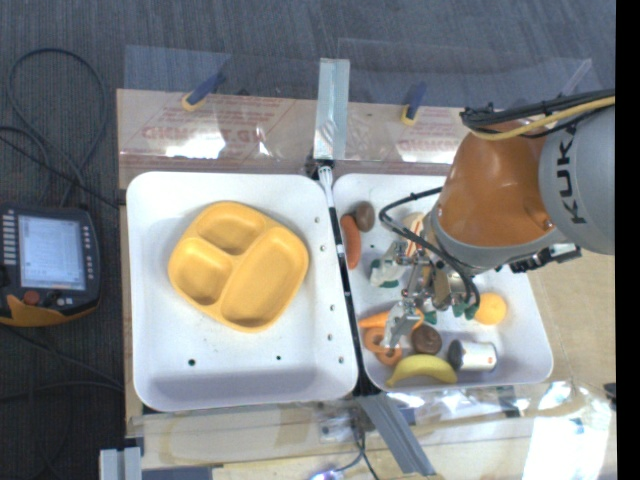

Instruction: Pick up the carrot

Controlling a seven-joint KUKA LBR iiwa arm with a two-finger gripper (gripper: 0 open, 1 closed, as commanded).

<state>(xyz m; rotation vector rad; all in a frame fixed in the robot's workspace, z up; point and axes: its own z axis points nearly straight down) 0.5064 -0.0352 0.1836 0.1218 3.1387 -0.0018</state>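
The end effector [400, 320] hangs low over the right bin [530, 363], its metal fingers pointing down toward the bin's front-left part; whether they stand apart or together cannot be told from above, and nothing can be seen between them. Just under and beside the tips lie an orange ring-shaped piece [378, 342] and a brown round thing [427, 340], with a banana [420, 370] at the bin's front edge and a small white can [476, 356] to its right. An orange ball [490, 310] lies by the wrist, partly under the arm [500, 193], whose orange band covers the middle of the bin. Some small green items [385, 266] lie left of the fingers. The carrot [351, 238] lies well apart from the end effector, along the bin's left wall near the back, next to a brown kiwi-like fruit [364, 215]. The left bin [160, 368] holds a yellow divided plate [238, 263]. A control tablet [47, 258] lies on the floor left of the counter [150, 128].
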